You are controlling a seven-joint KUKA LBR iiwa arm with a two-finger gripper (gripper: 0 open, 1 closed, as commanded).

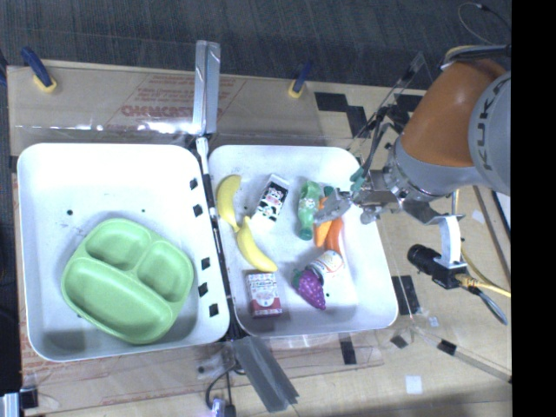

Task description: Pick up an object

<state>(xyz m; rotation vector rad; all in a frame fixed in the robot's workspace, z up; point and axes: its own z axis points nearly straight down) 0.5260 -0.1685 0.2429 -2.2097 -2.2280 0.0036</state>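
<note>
Dark carpeted floor [261, 7] beyond, wooden bench [452, 320], blue clamps [39, 69], possibly clear sheeting [156, 102], even light

Two bananas [228, 200], two bins [35, 337]

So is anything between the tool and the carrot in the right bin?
Nothing visible stands between them. The tool hangs at the carrot's upper end, with the green bottle close beside it on the left and a small jar just below the carrot. Both crowd the carrot but neither covers it.
</note>
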